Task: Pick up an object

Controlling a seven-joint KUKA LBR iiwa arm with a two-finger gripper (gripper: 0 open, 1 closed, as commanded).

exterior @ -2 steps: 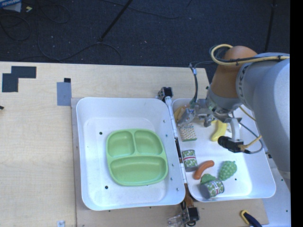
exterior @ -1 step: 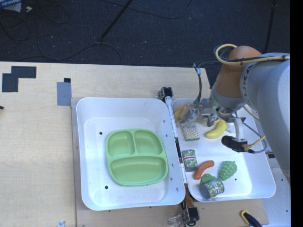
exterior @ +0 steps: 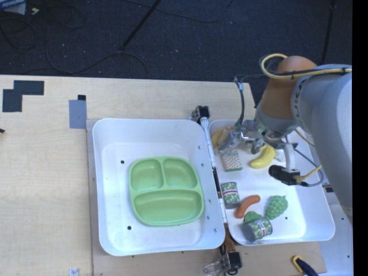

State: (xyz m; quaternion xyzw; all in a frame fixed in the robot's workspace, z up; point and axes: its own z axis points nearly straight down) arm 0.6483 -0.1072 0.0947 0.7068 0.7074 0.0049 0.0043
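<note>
My gripper (exterior: 240,135) hangs low over the far end of the right bin (exterior: 313,220), under the orange wrist band. Just left of it lies a small yellow piece (exterior: 217,137), and a yellow banana (exterior: 263,157) lies just to its right. A checkered box (exterior: 232,160) rests directly in front of the gripper. Nearer the front are a green-labelled can (exterior: 229,193), an orange sausage (exterior: 247,205), a bunch of green grapes (exterior: 276,207) and a second can (exterior: 257,229) on its side, with a small green item (exterior: 250,216) against it.
The left bin (exterior: 109,154) holds a green divided plate (exterior: 166,190). A black cable connector (exterior: 286,175) hangs over the right bin beside the banana. The grey arm covers that bin's far right corner.
</note>
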